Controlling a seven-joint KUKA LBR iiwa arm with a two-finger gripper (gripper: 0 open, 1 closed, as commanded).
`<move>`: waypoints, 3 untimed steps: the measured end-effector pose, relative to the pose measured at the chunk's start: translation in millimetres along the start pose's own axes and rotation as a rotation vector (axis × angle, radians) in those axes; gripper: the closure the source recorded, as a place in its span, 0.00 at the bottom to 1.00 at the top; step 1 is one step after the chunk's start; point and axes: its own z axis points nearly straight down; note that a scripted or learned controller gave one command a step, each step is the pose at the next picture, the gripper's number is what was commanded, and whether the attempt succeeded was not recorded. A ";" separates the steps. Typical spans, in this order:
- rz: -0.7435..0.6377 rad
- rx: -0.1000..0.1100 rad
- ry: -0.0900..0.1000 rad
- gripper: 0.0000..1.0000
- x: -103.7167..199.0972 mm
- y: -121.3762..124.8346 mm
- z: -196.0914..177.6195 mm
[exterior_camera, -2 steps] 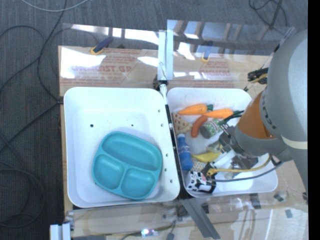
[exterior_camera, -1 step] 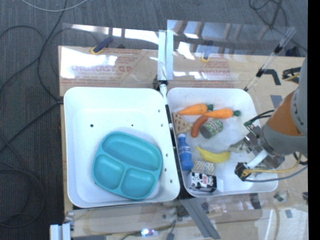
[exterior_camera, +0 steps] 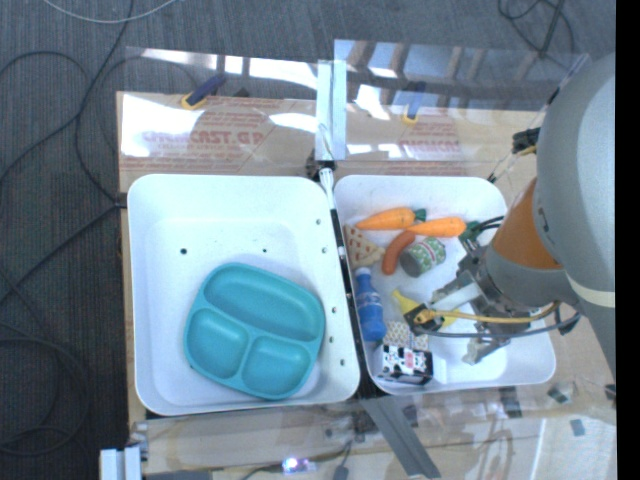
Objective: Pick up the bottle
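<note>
The bottle is small and blue, and it lies along the left wall of the right bin, cap end toward the back. My gripper hangs over the middle of the same bin, to the right of the bottle and apart from it. Its two fingers stand spread, open, with no object held between them. A yellow piece lies just left of the gripper, between it and the bottle.
The right bin also holds two carrots, a reddish sausage shape, a green can, a waffle-like wedge and a black-and-white patterned item. A teal divided plate lies in the left bin.
</note>
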 end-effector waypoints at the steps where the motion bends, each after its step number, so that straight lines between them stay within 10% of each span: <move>1: 0.118 -0.003 0.000 0.00 30.9 -92.2 -56.3; 2: 0.122 -0.003 -0.002 0.00 47.9 -4.8 1.8; 3: 0.036 -0.009 0.014 0.00 31.9 -20.6 35.3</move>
